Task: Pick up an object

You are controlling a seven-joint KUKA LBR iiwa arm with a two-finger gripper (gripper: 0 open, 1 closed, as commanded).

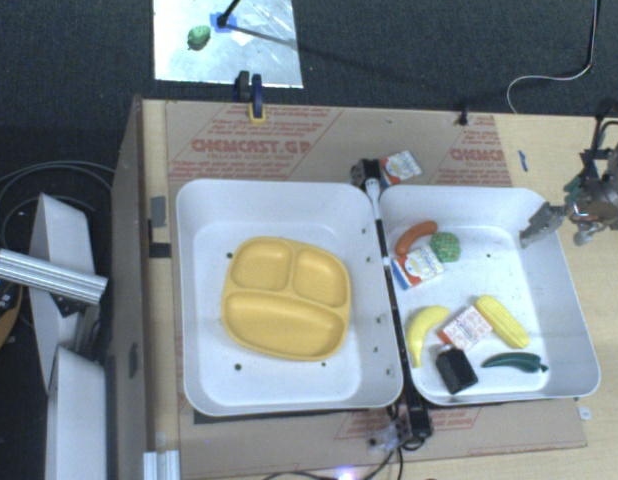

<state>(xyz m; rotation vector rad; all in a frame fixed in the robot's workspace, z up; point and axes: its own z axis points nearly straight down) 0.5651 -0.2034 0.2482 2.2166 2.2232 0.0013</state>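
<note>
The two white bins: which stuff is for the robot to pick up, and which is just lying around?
For the job: sausage, green ball, banana, corn, green pepper, black block, the tool.

Lying about: yellow tray, small packet behind the bins.

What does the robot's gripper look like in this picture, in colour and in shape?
The gripper at the right edge is grey metal, blurred in this view. One slim grey finger slants down towards the right bin. Behind it sits a bulkier grey wrist block with darker parts. No markings can be read.
</note>
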